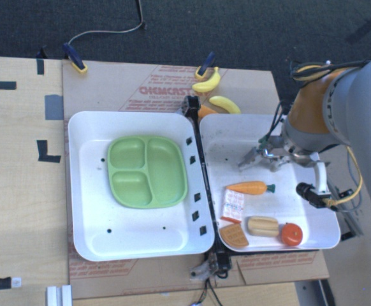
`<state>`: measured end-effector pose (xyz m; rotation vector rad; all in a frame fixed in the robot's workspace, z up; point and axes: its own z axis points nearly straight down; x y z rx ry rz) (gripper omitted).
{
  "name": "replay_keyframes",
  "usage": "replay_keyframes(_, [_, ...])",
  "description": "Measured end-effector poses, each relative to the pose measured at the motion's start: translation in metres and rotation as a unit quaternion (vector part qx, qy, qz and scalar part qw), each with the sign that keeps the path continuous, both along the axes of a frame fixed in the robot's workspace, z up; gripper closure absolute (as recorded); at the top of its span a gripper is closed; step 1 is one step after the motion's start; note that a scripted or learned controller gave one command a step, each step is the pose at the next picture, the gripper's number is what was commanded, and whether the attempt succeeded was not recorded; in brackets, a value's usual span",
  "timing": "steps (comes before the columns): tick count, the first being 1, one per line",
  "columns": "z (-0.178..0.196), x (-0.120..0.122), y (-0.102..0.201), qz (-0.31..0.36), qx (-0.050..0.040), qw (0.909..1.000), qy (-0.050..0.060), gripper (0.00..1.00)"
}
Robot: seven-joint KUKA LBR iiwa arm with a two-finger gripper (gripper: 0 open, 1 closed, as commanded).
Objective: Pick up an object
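Note:
My gripper (260,157) hangs over the upper middle of the right bin (236,132), open, with nothing between its fingers. Just below it lies an orange carrot (248,188) with a green tip. Along the bin's near edge sit a red and white packet (234,206), a tan bread roll (262,225), a red tomato (292,234) and a brown waffle piece (234,236). None of them touches the gripper.
The left bin (87,171) holds a green divided plate (147,171). Two yellow bananas (208,81) (224,104) and a small orange item (204,111) lie on the cardboard behind the bins. The arm's wrist and cables (319,190) hang over the right bin's right side.

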<state>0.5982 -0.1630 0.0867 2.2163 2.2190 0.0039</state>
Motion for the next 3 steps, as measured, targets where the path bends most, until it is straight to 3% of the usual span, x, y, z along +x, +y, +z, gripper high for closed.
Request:
replay_keyframes(1, [0.006,-0.06,-0.041,-0.001,0.0005,1.0,0.003,0.0])
replay_keyframes(2, [0.181,-0.053,0.03,0.001,0.0005,1.0,0.001,0.0])
replay_keyframes(3, [0.019,-0.069,0.047,0.0,0.0016,1.0,0.005,0.0])
